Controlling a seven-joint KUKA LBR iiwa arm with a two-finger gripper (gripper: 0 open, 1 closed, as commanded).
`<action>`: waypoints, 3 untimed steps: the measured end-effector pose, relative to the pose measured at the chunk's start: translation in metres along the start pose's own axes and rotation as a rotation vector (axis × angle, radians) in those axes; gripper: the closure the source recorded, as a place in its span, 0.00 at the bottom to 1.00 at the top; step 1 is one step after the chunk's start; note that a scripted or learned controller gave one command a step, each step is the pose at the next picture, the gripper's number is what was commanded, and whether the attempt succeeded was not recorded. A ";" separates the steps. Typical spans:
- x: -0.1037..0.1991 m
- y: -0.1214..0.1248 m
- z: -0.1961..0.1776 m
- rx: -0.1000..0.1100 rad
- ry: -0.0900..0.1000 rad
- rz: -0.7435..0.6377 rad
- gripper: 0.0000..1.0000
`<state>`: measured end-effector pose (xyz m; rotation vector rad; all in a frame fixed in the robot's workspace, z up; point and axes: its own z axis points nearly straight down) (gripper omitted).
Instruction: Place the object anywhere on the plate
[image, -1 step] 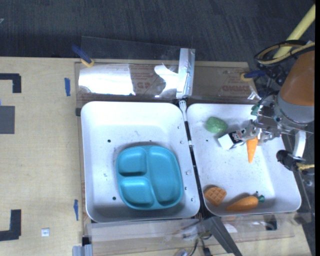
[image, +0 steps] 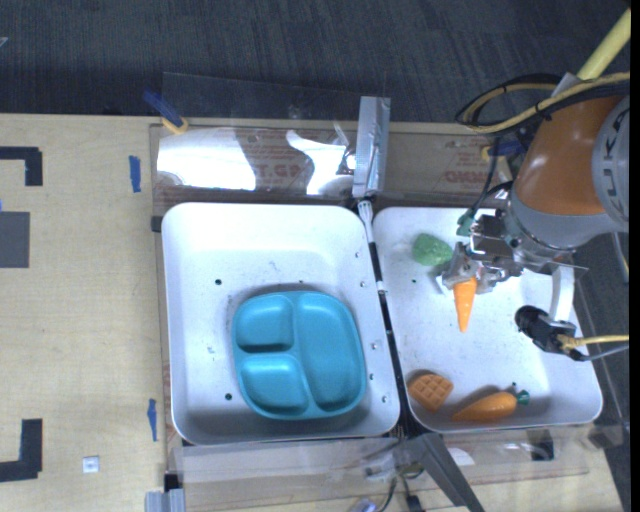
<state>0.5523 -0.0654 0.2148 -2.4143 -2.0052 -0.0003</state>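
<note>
From above, the gripper (image: 470, 272) hangs over the right bin (image: 585, 400), its fingers clamped on the wide top of a small orange carrot (image: 465, 303) that points downward. A green piece (image: 433, 249) lies just left of the gripper. A waffle (image: 429, 389) and a larger carrot (image: 486, 405) rest near the bin's front edge. The blue plate (image: 298, 352) sits in the left bin (image: 200, 250), well apart from the held carrot.
</note>
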 end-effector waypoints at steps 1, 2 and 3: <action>0.068 -0.038 0.032 0.004 -0.002 0.109 1.00; 0.139 -0.029 0.031 -0.003 -0.002 -0.067 1.00; 0.139 -0.029 0.031 -0.003 -0.003 -0.066 0.00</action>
